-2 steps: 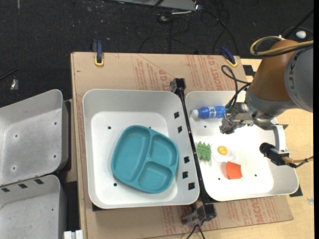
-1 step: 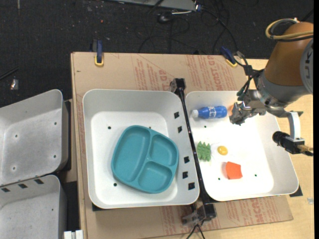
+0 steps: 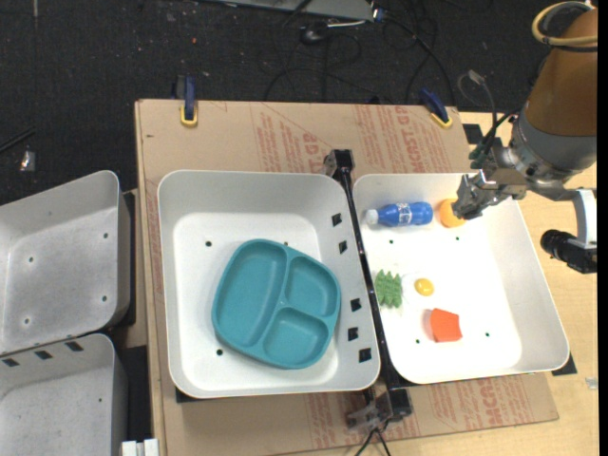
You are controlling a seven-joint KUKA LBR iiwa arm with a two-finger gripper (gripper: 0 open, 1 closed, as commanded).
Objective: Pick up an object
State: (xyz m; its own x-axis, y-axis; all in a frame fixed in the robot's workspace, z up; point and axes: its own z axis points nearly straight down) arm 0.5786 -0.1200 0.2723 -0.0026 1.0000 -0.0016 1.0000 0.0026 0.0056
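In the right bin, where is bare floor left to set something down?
Bare floor lies right of the orange block and yellow piece, toward the right bin's right wall. It is crowded at the back: blue bottle, orange ball, gripper.

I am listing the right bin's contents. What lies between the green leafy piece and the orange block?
In the camera view, a small yellow piece lies between the green leafy piece and the orange block, apart from both.

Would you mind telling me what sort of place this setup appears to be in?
Probably a robotics lab: a robot arm reaches over two white bins on cardboard clamped to the bench, with loose cables on the dark floor.
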